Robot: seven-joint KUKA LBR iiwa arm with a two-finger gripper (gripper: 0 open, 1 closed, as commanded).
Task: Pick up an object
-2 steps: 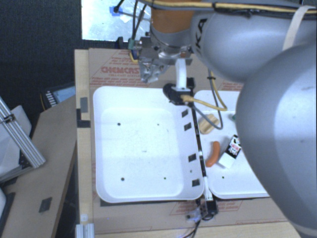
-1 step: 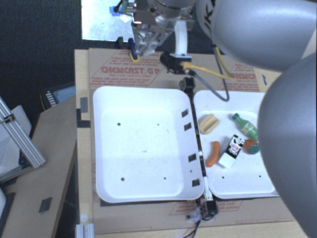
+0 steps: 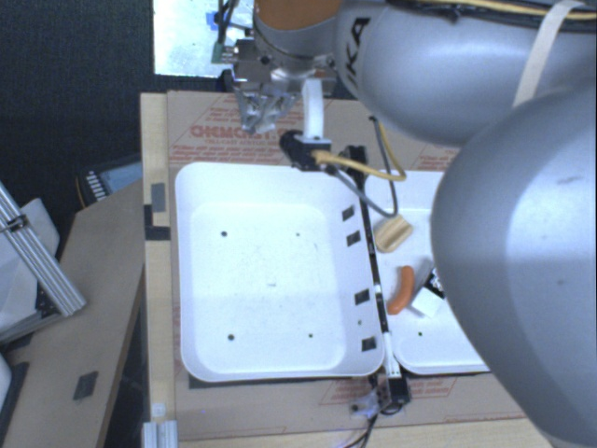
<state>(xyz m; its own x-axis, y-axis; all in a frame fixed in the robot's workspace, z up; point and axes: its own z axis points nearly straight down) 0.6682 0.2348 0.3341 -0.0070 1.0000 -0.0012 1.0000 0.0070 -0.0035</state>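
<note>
Nearest the camera: the bulky grey arm (image 3: pixel 522 231) covers much of the right bin (image 3: pixel 438 357), of which a near strip and the left part show.
Left bin (image 3: pixel 252 287): a shallow white tray beside the right bin, sharing a divider edge with dark clips; I see only a few small dark dots on its floor.
Orange piece (image 3: pixel 402 289): a small sausage-shaped object lying in the right bin, just right of the divider, tilted, close to the arm's edge.
Tan block (image 3: pixel 393 234): a pale, wedge-like object farther back in the right bin, also hugging the divider, apart from the orange piece.
Dark-and-white scrap (image 3: pixel 431 283): something small just right of the orange piece, half hidden by the arm; too little shows to name it.
Gripper (image 3: pixel 261 112): beyond the left bin's far rim, over the printed cardboard (image 3: pixel 210 129), well apart from every object.
Fingers: blurred metal pointing down; I cannot tell whether they are spread or pressed together, and nothing appears between them.
Step in hand: by my reading, the pick is not yet begun; the tool sits away from the right bin's contents.
Next move: likely a swing to the right bin, descent over the orange piece or tan block, with care near the divider.
</note>
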